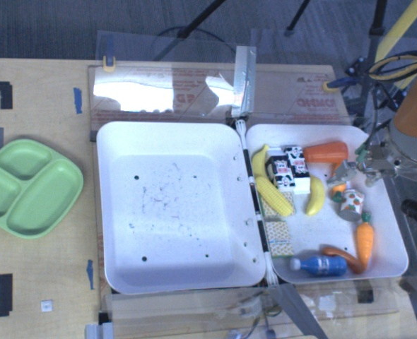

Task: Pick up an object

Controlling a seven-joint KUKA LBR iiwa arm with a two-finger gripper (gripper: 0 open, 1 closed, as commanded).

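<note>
Counter (39,274): light wood, carrying two shallow white bins side by side. Left bin (116,147) shows bare floor with faint scuffs and a few small dark holes. Right bin (392,260) holds all the loose objects.

Right bin contents:
- corn cob (273,195) lying along the bin's left wall, a yellow banana (259,158) just above it toward the far-left corner
- black-and-white patterned carton (288,168) next to the corn, near the far edge
- orange-red bottle-like object (326,152) on its side near the far edge
- second yellow banana-shaped piece (315,195) mid-bin
- small multicoloured block (352,202) right of centre
- carrot (365,239) upright along the right side, green top pointing to the far edge
- blue bottle (323,265) lying on its side along the near edge; an orange piece (344,255) touches its right end
- flat speckled packet (279,236) against the left wall, near side

Arm enters over the right bin's right edge. Gripper (360,168) sits above the bin's far-right area, between the orange-red object and the multicoloured block. Fingers state: cannot tell, metal parts too cluttered to resolve. Nothing is visibly held.

Green divided plate (30,187) rests at the counter's left edge, well apart from the bins. Clear plastic sheeting (166,83) stands behind the left bin.
</note>
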